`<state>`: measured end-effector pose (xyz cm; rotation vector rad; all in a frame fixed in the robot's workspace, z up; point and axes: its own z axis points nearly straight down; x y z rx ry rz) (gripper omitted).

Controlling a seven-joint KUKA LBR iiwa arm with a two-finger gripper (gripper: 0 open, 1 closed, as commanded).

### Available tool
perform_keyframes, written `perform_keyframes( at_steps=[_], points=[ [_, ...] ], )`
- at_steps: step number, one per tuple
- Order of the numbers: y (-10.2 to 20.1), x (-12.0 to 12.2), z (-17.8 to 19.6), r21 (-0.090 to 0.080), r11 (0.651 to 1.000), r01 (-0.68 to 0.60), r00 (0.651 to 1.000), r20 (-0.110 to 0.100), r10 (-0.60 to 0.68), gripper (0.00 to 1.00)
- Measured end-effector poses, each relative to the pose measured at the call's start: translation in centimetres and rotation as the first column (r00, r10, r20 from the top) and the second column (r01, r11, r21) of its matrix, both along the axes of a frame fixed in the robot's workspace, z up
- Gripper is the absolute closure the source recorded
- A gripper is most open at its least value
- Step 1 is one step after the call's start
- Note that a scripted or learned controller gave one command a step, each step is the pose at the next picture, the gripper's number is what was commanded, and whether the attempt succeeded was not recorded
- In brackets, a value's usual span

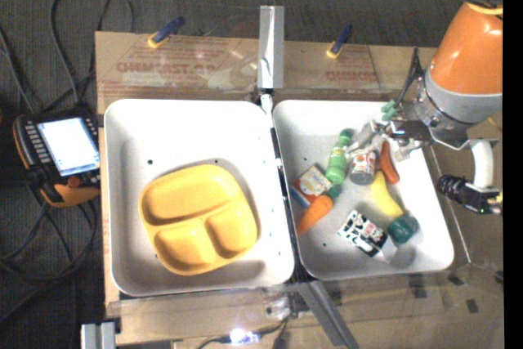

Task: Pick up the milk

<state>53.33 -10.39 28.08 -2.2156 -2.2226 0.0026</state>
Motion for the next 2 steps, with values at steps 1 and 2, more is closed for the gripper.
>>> perform_keyframes(
  at_steps=[1, 2],
  points=[
    [-4.3, -4.5, -8.9, 0.001, 0.992, -0.124, 0.992, 0.000, 0.124, 0.00],
    [-0.3, -4.9, -18.6, 0.001, 0.951, -0.311, 0.951, 0.003, 0.311, 0.00]
  ],
)
